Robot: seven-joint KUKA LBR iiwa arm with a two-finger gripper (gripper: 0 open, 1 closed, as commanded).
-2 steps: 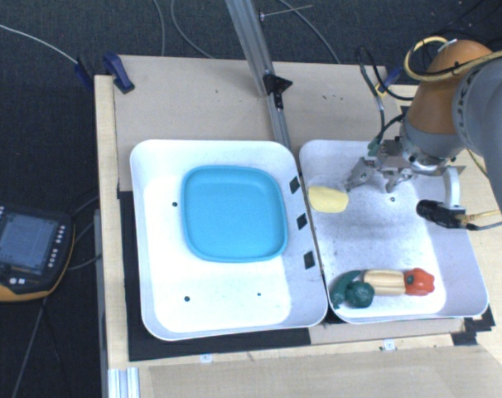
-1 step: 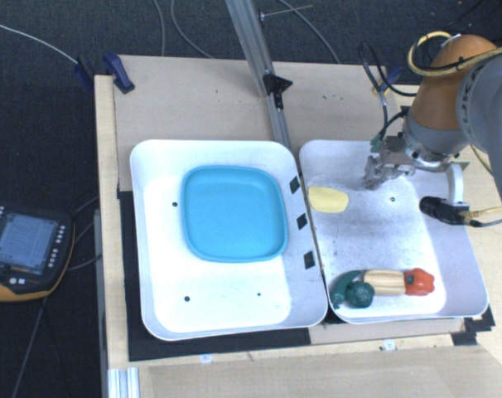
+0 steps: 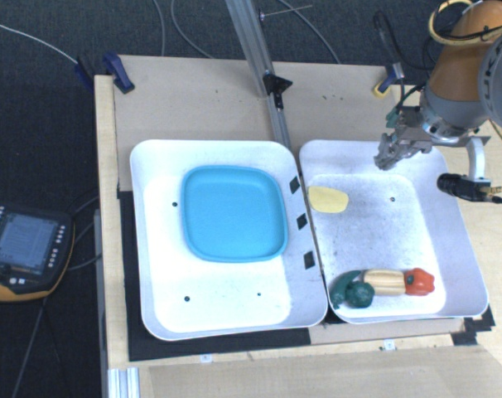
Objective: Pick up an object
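Note:
My gripper (image 3: 389,157) hangs over the far edge of the right bin (image 3: 450,222), with nothing visible between its fingers. A pale yellow flat piece (image 3: 327,199) lies at the right bin's left side, well to the left of the gripper. Along the bin's near wall lie a dark green round object (image 3: 353,293), a tan wooden cylinder (image 3: 383,282) and a red object (image 3: 418,282), side by side and touching. All three sit far below the gripper in the view.
A blue square plate (image 3: 234,214) rests in the left bin (image 3: 152,297). A metal pole (image 3: 255,40) slants up from between the bins. Blue clamps (image 3: 118,73) hold the bench's far corners. A handheld pendant (image 3: 23,251) lies off the bench at left.

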